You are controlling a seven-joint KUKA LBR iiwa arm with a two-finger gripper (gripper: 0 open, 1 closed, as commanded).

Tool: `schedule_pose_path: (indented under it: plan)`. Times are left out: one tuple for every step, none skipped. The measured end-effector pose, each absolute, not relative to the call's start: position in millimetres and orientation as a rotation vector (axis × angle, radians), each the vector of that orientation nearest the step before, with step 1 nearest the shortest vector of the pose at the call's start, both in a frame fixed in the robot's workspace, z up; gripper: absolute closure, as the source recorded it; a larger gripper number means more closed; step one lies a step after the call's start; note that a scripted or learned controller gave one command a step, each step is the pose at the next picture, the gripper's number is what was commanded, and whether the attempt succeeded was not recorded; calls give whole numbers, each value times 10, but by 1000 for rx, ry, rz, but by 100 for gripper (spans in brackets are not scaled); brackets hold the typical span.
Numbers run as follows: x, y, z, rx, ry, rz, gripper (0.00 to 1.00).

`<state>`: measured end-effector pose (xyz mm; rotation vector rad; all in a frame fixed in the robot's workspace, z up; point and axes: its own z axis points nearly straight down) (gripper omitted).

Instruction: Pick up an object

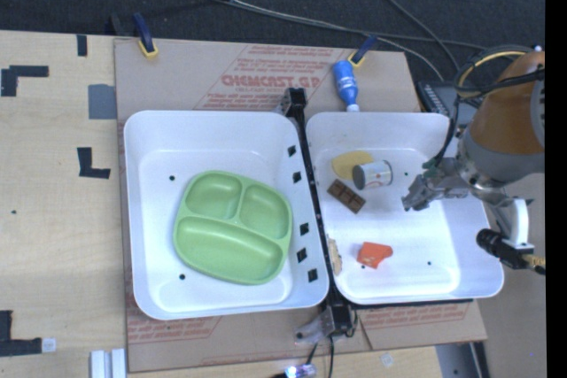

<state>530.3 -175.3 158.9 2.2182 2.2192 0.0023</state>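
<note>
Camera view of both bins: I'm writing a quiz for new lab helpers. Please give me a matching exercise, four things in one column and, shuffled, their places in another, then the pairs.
Things:
1. Green tray
2. Orange piece
3. Brown bar
4. Blue bottle

Places:
A. On the cardboard beyond the bins
B. Left bin
C. Right bin, near its front edge
D. Right bin, just in front of the yellow disc and can

Pairs: 1-B, 2-C, 3-D, 4-A
</note>
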Motion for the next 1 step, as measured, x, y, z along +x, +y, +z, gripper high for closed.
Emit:
schedule_pose_path:
  plan:
    - [5350, -1818, 2196, 2216, 2219, 3, 100]
